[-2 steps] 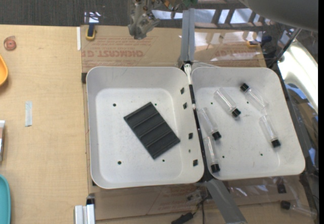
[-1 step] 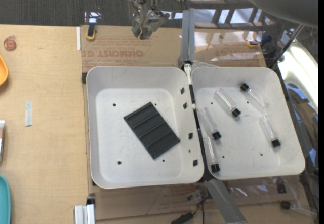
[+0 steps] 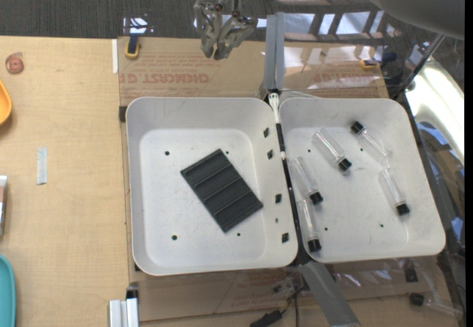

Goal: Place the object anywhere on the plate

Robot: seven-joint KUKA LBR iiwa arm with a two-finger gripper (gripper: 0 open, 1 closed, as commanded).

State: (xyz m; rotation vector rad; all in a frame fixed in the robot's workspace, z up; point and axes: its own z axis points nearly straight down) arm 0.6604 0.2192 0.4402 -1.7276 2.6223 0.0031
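Note:
A dark grey ribbed plate (image 3: 222, 190) lies flat and turned at an angle in the middle of the left bin (image 3: 148, 244). Several clear tubes with black caps lie scattered in the right bin (image 3: 421, 237), among them one near the centre (image 3: 330, 149), one at the right (image 3: 392, 192) and one by the divider (image 3: 304, 181). My gripper (image 3: 220, 41) hangs high at the back, above the cardboard behind the left bin's far rim. It is well away from both the plate and the tubes. Nothing is visible in it.
The bins sit on brown cardboard (image 3: 192, 78), with a wooden bench top (image 3: 59, 133) to the left. An orange object (image 3: 4, 107) and a teal one (image 3: 6, 296) poke in at the left edge. A metal frame (image 3: 347, 22) and cables stand behind the right bin.

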